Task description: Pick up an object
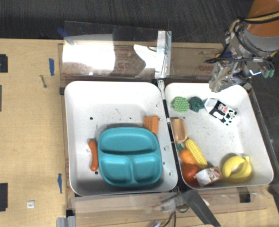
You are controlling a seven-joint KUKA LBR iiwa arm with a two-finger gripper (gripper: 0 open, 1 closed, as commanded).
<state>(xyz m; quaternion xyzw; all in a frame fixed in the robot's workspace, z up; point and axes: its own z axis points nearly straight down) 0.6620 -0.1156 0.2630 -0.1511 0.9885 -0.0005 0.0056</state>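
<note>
Tool at far rim of right white bin, poised above the corner; finger state impossible to tell. Just below and beside: black-and-white printed carton, then dark green lump and light green knobbly ball. Farther toward near edge: yellow plastic banana, yellow corn cob.

Orange-banded grey arm (cables trailing)

We see a robotics lab: two shallow white plastic bins on a pale plywood bench marked with black tape, plastic toy food inside, beside them a cabled grey robot arm.
</note>
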